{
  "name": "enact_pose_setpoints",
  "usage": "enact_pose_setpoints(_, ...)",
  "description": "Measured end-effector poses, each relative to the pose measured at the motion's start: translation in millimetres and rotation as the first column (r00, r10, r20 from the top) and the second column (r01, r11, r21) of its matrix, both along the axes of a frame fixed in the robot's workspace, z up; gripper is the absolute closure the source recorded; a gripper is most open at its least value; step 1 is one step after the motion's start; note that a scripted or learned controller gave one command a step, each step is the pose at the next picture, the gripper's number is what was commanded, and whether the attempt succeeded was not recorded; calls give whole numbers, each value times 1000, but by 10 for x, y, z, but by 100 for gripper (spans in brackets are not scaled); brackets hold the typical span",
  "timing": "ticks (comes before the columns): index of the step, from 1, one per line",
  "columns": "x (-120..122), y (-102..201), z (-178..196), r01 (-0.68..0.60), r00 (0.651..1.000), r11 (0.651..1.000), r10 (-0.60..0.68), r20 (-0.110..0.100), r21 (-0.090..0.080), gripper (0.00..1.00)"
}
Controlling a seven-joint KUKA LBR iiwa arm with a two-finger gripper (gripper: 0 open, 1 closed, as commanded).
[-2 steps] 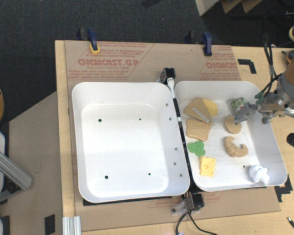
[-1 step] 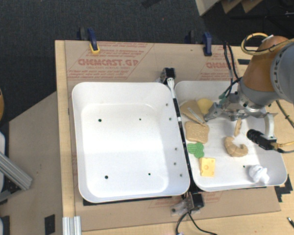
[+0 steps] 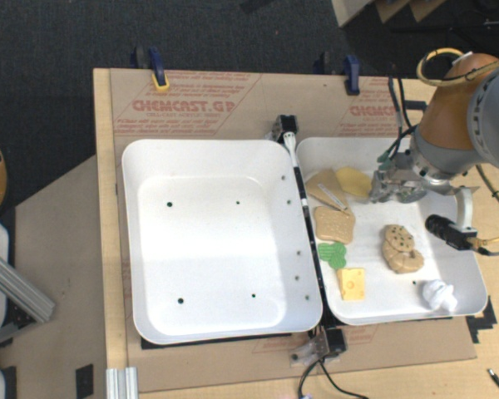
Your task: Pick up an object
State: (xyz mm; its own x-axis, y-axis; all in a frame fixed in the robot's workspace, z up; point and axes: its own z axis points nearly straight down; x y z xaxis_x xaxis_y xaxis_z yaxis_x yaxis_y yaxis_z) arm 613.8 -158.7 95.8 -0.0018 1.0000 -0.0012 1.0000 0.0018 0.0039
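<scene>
Toys lie in the right bin [image 3: 474,293]: yellow slice [image 3: 353,181], tan cracker [image 3: 333,223], cookie [image 3: 401,248], cheese wedge [image 3: 353,283]. My pincer [image 3: 388,188] hangs beside the yellow slice; how it stands, I cannot tell.

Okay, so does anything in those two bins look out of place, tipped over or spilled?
Nothing stands out. The toy food items lie loosely scattered in the right bin: a cookie, a yellow cheese piece, a green piece and a slice of bread. Nothing has spilled onto the cardboard, and both bins sit flat, side by side.
</scene>
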Motion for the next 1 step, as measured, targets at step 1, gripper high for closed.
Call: enact_pose_setpoints(1, -618, -19, -121, 4, 1000, 1000, -4, -12, 4, 100)
